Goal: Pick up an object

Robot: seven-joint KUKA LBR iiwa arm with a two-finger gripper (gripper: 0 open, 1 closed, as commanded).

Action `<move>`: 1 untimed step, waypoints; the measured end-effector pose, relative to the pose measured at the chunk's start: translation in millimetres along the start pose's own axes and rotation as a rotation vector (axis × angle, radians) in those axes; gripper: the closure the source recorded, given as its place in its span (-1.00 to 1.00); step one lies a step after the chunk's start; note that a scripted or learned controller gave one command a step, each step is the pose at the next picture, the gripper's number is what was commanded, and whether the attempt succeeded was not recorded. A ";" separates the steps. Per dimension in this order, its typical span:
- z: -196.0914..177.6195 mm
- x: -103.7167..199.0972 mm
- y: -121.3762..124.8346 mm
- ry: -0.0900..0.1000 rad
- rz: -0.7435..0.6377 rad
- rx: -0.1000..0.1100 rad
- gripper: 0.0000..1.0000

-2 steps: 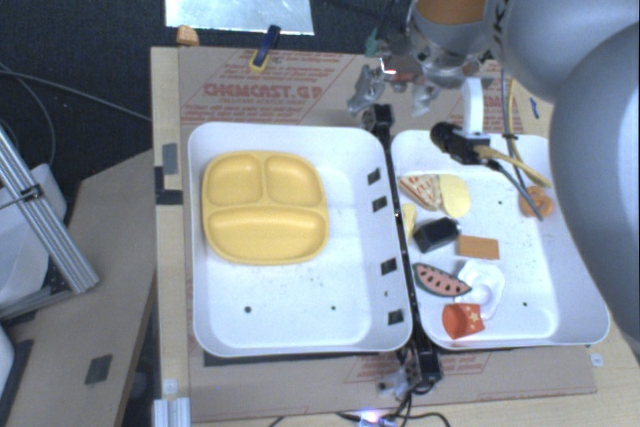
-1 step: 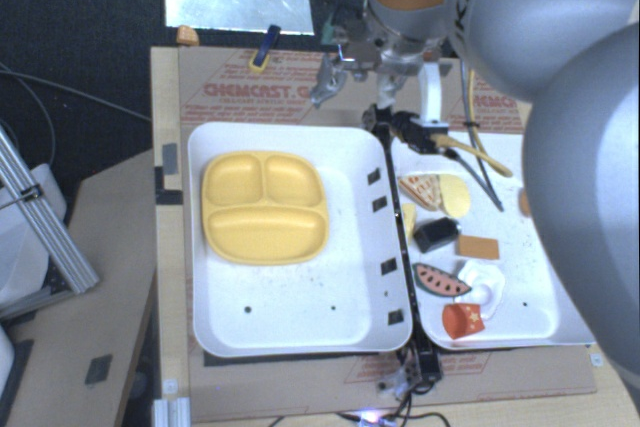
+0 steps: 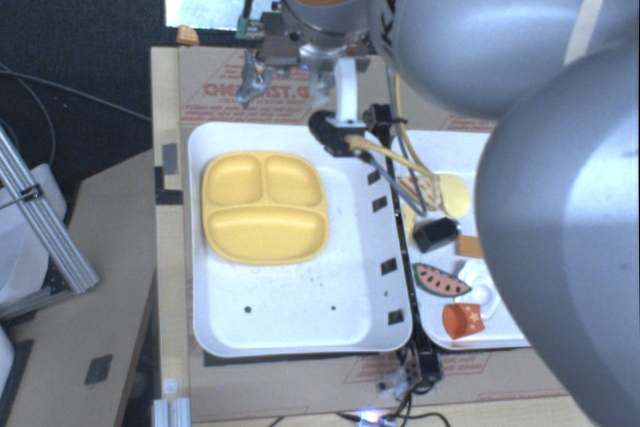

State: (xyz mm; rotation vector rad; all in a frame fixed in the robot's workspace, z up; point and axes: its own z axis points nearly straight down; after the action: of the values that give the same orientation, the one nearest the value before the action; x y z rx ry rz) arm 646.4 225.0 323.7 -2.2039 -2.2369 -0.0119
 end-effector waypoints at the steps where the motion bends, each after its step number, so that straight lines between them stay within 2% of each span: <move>1: 135.8 8.7 20.0 -0.008 0.009 0.012 -1.00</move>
State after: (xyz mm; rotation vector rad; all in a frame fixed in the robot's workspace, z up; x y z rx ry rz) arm 666.9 234.8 188.0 -2.2117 -2.2248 0.0108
